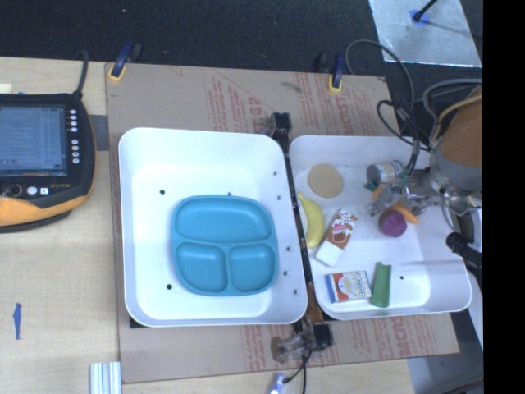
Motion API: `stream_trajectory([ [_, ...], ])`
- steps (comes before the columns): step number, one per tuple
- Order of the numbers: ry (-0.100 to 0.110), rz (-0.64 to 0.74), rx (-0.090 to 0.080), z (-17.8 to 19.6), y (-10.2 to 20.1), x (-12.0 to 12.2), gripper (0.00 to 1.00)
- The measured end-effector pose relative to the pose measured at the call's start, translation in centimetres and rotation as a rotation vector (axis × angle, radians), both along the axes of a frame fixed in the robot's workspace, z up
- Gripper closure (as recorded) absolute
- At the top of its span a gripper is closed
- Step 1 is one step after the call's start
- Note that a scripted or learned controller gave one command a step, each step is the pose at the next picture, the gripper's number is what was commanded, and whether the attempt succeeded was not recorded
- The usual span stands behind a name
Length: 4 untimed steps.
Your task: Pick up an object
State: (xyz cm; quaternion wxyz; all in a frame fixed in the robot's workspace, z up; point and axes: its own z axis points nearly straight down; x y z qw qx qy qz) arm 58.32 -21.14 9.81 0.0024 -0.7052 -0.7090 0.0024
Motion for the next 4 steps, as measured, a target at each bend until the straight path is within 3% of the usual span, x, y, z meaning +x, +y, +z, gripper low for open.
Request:
stream_trajectory([
  [1, -0.005, -0.001, 0.001, -0.6, 0.0, 4.3, 0.00],
  [2, -0.002, 0.001, -0.001, -0.6, 0.0, 0.1, 0.00],
  [3, -0.001, 0.003, -0.001, 0.4, -0.1, 0.1, 1.00],
  [4, 0.011, -0.001, 0.002, -0.4, 6.9, 6.0, 1.00],
])
